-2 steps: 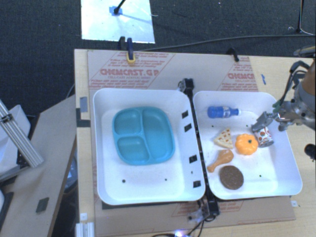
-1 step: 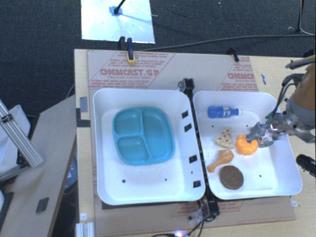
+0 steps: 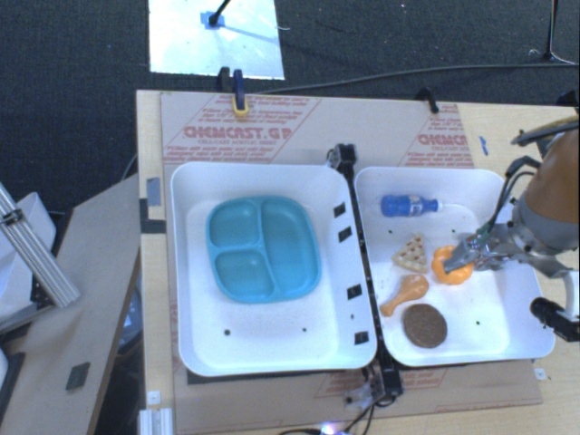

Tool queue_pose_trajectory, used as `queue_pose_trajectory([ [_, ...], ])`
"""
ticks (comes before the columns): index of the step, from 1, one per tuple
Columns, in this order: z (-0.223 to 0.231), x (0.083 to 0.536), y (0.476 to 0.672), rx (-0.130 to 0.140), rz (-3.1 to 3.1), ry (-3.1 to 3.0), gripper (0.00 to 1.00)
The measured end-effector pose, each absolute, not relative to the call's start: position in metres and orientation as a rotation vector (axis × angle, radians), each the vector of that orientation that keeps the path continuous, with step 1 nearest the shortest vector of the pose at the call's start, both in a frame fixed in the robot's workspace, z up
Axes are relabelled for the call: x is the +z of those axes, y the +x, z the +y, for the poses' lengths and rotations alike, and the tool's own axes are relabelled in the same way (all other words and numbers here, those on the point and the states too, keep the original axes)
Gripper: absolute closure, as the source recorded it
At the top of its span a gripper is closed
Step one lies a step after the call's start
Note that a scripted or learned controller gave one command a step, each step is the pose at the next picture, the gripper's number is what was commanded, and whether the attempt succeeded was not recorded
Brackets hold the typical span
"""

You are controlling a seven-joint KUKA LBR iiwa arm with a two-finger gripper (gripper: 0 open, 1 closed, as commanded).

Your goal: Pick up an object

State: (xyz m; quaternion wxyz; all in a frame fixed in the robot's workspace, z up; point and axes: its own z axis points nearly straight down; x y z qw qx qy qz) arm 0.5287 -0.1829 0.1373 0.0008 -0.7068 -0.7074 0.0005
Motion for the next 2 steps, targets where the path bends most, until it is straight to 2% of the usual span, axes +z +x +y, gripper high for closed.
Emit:
queue_pose_trajectory([
  [1,-0.182,0.085,0.529,0.001,-2.221,-2.218,0.0],
  [2,-0.183,0.098,0.53,-0.002,-2.224,-2.223,1.0],
])
